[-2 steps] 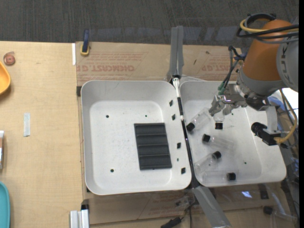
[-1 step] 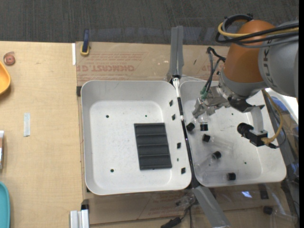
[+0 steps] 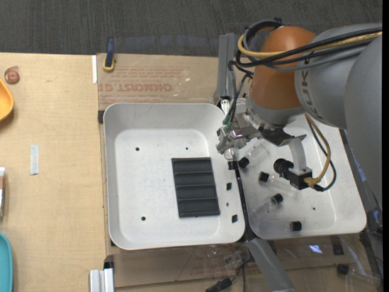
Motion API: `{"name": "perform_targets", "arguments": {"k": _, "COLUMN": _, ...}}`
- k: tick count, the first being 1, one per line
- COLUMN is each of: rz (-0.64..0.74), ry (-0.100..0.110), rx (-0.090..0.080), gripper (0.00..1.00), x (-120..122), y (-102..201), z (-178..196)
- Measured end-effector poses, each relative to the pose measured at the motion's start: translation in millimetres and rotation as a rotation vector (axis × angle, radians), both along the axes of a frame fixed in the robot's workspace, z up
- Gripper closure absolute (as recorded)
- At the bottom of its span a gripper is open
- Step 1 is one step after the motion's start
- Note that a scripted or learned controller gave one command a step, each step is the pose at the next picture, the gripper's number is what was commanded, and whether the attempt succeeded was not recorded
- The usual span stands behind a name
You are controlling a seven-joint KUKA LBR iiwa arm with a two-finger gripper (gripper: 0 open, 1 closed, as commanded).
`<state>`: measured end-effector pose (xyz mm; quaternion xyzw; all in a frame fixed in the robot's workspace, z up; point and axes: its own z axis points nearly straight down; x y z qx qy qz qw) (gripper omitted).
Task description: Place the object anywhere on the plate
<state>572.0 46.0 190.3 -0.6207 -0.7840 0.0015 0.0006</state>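
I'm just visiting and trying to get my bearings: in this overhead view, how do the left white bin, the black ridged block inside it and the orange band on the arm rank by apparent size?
1. Left white bin.
2 and 3, unsure: orange band and black ridged block. They cover similar areas, and the band sits nearer the camera, which inflates it.

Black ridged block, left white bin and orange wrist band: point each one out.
black ridged block point(image 3: 196, 187): camera view, centre of its top.
left white bin point(image 3: 140, 157): camera view, bare floor.
orange wrist band point(image 3: 279, 66): camera view, middle of its dome.

Orange dish point(image 3: 3, 102) and teal edge point(image 3: 3, 265) at bench's left border.
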Motion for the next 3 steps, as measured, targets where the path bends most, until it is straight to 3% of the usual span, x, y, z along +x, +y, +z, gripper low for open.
{"name": "perform_targets", "arguments": {"k": 1, "rz": 0.041, "ry": 0.000, "rx": 0.000, "gripper": 1.00, "x": -65.3, "y": 52.8, "z": 21.6}}
{"name": "perform_targets", "arguments": {"k": 2, "rz": 0.323, "ry": -0.001, "rx": 0.000, "gripper": 1.00, "x": -83.7, "y": 138.8, "z": 61.3}}
{"name": "perform_targets", "arguments": {"k": 3, "rz": 0.306, "ry": 0.000, "rx": -0.001, "gripper": 1.00, "x": -36.2, "y": 117.6, "z": 49.5}}
